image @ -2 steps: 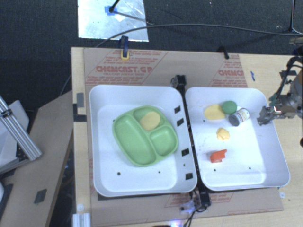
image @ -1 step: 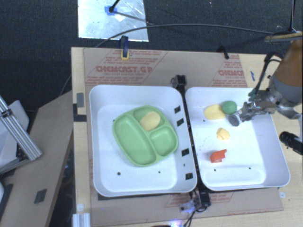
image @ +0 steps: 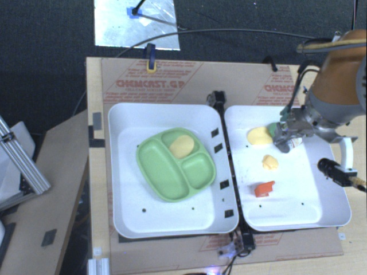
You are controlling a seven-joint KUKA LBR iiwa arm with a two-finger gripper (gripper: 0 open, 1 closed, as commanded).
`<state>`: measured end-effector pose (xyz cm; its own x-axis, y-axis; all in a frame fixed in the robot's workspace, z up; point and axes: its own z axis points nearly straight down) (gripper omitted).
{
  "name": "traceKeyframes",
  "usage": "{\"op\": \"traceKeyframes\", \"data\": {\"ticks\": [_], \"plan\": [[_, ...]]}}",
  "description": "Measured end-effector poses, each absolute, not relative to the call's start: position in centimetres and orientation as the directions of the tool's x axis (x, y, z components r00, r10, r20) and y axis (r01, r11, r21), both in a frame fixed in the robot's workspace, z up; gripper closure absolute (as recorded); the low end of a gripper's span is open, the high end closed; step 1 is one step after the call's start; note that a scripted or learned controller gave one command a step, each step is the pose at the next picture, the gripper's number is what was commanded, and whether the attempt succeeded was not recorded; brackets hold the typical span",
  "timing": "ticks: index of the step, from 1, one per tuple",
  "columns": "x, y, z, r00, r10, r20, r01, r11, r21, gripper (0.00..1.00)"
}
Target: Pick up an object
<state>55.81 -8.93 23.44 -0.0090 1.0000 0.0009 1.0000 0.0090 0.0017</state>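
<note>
In the right bin [image: 298, 211] lie a pale yellow lump [image: 258, 135], a smaller yellow piece [image: 270, 162] and a red-orange piece [image: 264, 188]. My gripper [image: 284, 138] hangs low at the bin's upper middle, just right of the yellow lump, with a bit of green showing at its left side. The orange-banded arm [image: 338, 79] comes in from the upper right. In the left bin [image: 132, 211] sits a green divided plate [image: 172, 165] with a yellow object [image: 182, 146] in its upper compartment.
A black divider with clips [image: 226, 153] runs between the two bins. A black fixture [image: 337, 172] juts over the right bin's right wall. Cardboard [image: 172, 79] lies under the bins, and a cable [image: 241, 32] arcs above.
</note>
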Motion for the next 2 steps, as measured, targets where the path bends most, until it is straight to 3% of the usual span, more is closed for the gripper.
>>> {"op": "traceKeyframes", "data": {"ticks": [2], "plan": [[57.9, 1.1, 21.8, -0.010, 1.000, 0.002, 1.000, 0.010, 0.002, 1.00]]}}
